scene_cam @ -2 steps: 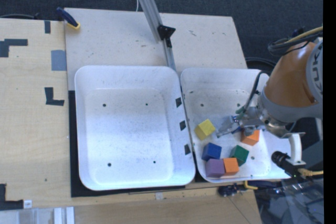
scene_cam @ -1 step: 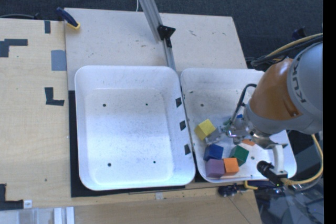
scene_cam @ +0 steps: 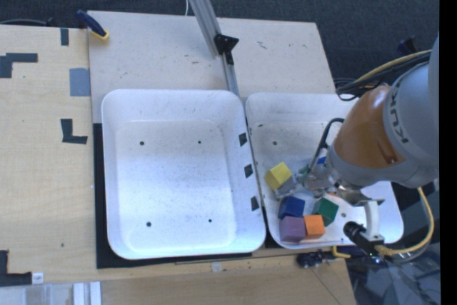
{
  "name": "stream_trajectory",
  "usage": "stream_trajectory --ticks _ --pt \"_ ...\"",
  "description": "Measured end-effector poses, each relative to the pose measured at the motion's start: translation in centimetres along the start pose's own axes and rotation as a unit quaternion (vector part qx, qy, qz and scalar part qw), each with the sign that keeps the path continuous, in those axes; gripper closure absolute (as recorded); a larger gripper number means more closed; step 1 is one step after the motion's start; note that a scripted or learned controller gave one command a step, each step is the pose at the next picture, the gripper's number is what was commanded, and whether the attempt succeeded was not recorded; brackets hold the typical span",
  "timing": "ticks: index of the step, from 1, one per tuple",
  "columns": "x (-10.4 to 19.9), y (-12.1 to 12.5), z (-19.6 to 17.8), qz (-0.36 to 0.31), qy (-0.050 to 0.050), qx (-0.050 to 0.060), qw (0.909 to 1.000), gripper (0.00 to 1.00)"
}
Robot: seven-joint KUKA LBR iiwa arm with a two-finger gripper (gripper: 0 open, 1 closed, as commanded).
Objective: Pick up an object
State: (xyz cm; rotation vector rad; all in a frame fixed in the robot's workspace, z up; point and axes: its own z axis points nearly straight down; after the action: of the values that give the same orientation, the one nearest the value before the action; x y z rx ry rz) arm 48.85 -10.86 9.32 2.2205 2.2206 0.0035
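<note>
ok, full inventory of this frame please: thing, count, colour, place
bins: 2, white, side by side on the bench; left bin, right bin
yellow block: 1, right bin, nearest the divider
blue block: 1, right bin, below the yellow
purple block: 1, right bin, front edge
orange block: 1, right bin, beside the purple
green block: 1, right bin, above the orange
metal pole: 1, grey, slanting over the bench at the back
arm: 1, grey with orange band, over the right bin
pincer: 1, among the blocks, state unclear
</note>
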Motion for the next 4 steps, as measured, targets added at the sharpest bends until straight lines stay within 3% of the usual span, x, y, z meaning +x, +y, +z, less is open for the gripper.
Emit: stream_trajectory --ticks 1,3,4 --pt "0.1 0.0 -1.0 -0.001 0.000 0.001 1.0000 1.00" --pt "0.0 0.0 -12.5 -0.001 -0.001 -0.001 1.0000 1.00" --pt "4.7 1.9 -11.6 -0.003 0.000 0.002 1.0000 1.00"
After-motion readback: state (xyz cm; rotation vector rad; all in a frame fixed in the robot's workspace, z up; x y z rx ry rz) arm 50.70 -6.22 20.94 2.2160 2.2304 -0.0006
